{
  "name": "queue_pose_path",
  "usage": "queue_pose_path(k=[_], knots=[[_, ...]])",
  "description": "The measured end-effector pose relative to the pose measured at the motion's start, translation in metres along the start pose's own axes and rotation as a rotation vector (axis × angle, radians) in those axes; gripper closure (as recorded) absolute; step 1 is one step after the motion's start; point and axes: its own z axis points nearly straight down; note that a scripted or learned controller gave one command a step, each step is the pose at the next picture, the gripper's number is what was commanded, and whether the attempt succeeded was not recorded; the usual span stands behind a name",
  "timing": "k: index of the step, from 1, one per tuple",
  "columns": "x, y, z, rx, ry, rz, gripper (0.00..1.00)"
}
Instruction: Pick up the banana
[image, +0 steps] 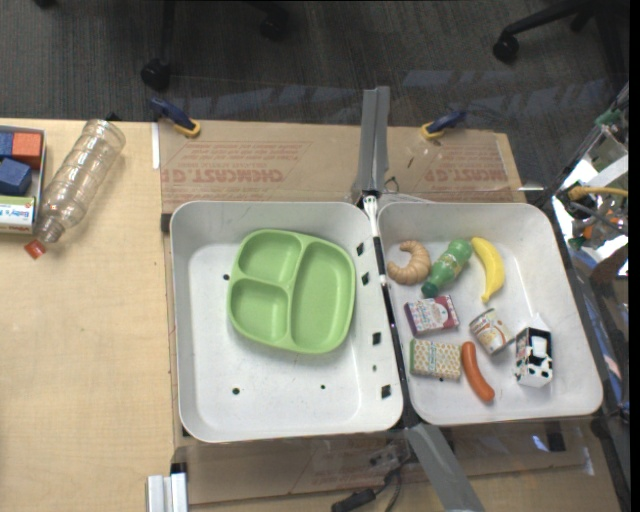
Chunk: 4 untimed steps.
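arm: honestly can't pin it down for sure
right edge: blurry tangle of hardware (603, 195) with pale and yellow bits, poking in at the upper right
is that the arm?: too blurred and cut off to say
pose: can't tell either

Two shallow white bins (190, 330) sat side by side, the left with one green three-compartment plastic plate (292, 291). The right held one yellow banana (488, 265), one tan croissant (410, 262), one green bottle (446, 267), one orange sausage (477, 371) and four small packaged items. One clear plastic bottle (76, 177) lay on the surface.
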Motion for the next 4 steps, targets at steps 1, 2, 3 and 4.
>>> queue_pose_path(k=[1,2,3,4], knots=[[-0.03,-0.012,-0.009,0.0,0.001,0.21,1.0],[-0.069,-0.03,-0.002,-0.001,0.001,0.212,1.0],[-0.081,-0.035,0.015,0.0,0.0,0.213,1.0],[-0.084,-0.036,0.014,-0.001,0.001,0.209,1.0]])
